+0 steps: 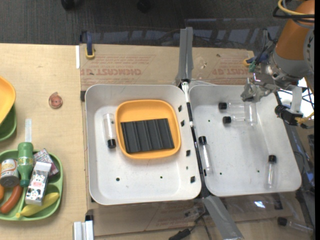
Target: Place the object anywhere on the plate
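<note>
Gripper (248, 95) is hovering over the far-right corner area of the right bin (240, 184), arm coming in from the right. Can't tell its state, view's too blurry there.

Likely targets: clear tubes w/ black caps in the right bin. Two are lying just below/left of the gripper: one tube (232, 106) near the far edge w/ cap pointing left, a second tube (239, 118) right beside it, same heading. Long axes are running roughly left-right, parallel to the bin's far edge. Which one the gripper is going for, can't say; nothing seen held.

Plate (147, 128) is sitting in the left bin (100, 184), toward its far half, orange w/ a dark ribbed insert. So the carry is going left across the divider (186, 64) between bins, which is standing in the path & needs clearance.

Other stuff: a third tube (271, 170) near the right bin's near-right corner, axis near-far; a fourth tube (204, 156) lying along the right bin's left edge; a fifth tube (108, 130) in the left bin just left of the plate, not touching it afaict. Cables are hanging by the wrist at the right edge.
</note>
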Controlling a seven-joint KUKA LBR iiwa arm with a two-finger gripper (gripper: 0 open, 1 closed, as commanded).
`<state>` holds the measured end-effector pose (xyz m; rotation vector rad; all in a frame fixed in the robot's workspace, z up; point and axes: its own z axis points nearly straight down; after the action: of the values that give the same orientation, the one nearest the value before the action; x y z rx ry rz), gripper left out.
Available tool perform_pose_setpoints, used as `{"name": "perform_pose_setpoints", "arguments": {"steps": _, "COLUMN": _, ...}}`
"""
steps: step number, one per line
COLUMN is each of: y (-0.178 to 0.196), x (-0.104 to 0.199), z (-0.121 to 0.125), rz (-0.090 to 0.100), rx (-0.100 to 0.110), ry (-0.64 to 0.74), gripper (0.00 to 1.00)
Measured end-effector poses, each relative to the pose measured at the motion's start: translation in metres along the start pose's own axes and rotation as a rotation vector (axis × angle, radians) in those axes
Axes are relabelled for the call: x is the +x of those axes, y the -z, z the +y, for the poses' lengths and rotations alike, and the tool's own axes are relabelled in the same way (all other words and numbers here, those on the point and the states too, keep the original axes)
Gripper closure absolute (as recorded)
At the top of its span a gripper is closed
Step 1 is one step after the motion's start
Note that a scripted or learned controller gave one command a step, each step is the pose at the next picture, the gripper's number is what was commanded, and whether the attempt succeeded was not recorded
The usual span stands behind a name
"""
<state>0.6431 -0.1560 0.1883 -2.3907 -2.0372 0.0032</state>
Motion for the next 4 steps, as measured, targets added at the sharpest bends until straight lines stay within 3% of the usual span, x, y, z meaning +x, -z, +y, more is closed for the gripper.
{"name": "perform_pose_setpoints", "arguments": {"steps": 1, "y": 0.004, "x": -0.004, "z": 0.017, "rz": -0.002, "rx": -0.002, "ry": 0.168, "gripper": 1.0}}
{"name": "perform_pose_setpoints", "arguments": {"steps": 3, "y": 0.038, "x": -0.064, "z": 0.027, "rz": -0.003, "rx": -0.005, "ry": 0.701, "gripper": 1.0}}
{"name": "perform_pose_setpoints", "arguments": {"steps": 4, "y": 0.07, "x": -0.063, "z": 0.027, "rz": -0.003, "rx": -0.006, "ry": 0.927, "gripper": 1.0}}
